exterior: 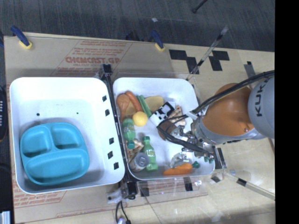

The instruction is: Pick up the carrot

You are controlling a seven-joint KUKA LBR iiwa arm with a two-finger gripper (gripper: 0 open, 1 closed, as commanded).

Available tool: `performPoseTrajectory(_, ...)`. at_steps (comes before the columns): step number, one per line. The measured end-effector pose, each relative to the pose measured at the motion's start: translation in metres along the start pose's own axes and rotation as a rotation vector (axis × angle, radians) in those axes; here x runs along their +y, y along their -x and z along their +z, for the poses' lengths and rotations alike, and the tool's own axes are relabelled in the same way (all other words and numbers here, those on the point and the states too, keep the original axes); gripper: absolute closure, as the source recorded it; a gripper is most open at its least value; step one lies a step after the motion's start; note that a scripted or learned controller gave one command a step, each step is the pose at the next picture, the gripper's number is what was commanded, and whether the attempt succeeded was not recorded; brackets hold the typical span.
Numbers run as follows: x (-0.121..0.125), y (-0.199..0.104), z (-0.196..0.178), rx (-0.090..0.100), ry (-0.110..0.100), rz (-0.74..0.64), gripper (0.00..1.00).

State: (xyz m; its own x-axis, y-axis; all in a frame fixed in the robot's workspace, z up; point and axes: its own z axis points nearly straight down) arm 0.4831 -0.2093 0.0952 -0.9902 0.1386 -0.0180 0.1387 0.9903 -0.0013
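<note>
The carrot (178, 170) lies along the near wall of the right bin (154, 84) (beside a green bottle (148, 151)). The gripper (184, 158) hovers just above it; grip state cannot be determined.

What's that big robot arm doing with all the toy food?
The arm reaches into the right bin, which is full of toy food. Its pincer hovers low near the front edge, just above the carrot it is meant to pick up. The carrot lies on the bin floor. The left bin holds a blue tray.
</note>
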Motion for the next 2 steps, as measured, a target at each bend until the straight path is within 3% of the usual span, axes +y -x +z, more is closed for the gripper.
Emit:
performPoseTrajectory(1,0.013,-0.004,0.001,0.01,-0.001,0.116,0.0)
performPoseTrajectory(2,0.013,-0.002,-0.01,0.009,-0.003,0.11,1.0)
